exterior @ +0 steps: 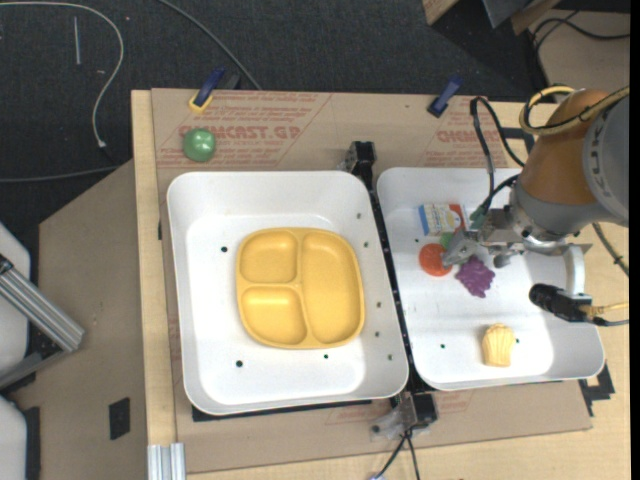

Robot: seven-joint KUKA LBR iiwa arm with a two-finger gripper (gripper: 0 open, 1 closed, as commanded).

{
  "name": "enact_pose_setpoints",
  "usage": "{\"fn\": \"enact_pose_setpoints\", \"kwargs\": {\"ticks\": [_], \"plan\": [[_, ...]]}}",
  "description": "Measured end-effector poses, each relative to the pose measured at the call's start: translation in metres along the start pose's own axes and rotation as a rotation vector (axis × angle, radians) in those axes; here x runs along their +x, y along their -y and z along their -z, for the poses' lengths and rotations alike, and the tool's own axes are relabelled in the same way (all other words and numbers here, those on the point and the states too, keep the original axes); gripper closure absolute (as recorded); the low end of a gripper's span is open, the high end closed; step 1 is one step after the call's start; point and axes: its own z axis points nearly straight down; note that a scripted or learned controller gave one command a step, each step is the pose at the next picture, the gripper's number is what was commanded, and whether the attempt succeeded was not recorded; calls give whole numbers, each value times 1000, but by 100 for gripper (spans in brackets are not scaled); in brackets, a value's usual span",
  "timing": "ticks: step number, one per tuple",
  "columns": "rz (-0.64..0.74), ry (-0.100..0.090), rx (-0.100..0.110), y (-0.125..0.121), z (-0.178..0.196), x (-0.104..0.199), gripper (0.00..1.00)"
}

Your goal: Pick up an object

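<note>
Purple grapes [476, 276], long axis slanting down-right

Two shallow white bins sit side by side on the bench: the left bin [190, 228] carries a yellow divided plate [300, 286], and the right bin [560, 353] holds a small printed packet [438, 217], an orange-red round piece [433, 259], a purple bunch [476, 277] and a pale yellow lumpy object [498, 345]. The grey arm [575, 173] (orange-banded above the wrist) reaches in from the right, its gripper [468, 248] low over the right bin, just beside the orange-red piece and the purple bunch. A green ball [200, 145] rests on the bench beyond the left bin.
</note>
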Motion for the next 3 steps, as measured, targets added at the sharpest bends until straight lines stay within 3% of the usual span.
{"fn": "enact_pose_setpoints", "kwargs": {"ticks": [1,3], "plan": [[0,2,-7,-2,15,-1,100],[2,4,-13,-15,128,10,100]]}}
